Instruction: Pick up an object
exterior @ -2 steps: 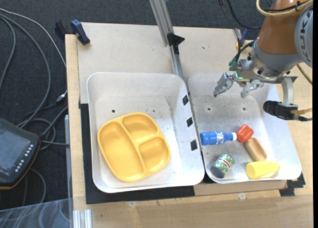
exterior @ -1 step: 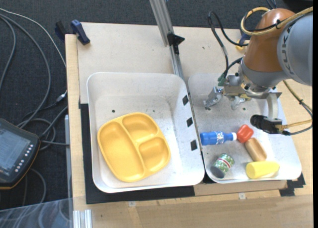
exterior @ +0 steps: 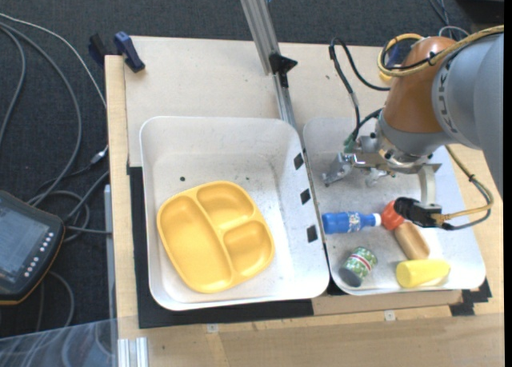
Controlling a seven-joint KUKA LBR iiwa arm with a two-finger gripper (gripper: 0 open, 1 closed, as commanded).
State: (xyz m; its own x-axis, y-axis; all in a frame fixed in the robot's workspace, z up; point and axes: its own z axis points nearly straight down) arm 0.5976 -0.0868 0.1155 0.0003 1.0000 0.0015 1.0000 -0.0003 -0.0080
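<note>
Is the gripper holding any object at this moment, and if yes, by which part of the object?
It cannot be told. The gripper is low in the right bin, above the blue bottle, and no object shows between its fingers.

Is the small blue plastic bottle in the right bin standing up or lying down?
Lying down. The small blue plastic bottle rests on its side on the right white bin's floor, white cap pointing toward the orange-tipped tool.

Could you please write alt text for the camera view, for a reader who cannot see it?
A grey and orange robot arm reaches from the right over the right bin, which holds a blue bottle, a small can and a yellow block. The left bin holds a yellow divided tray.
</note>
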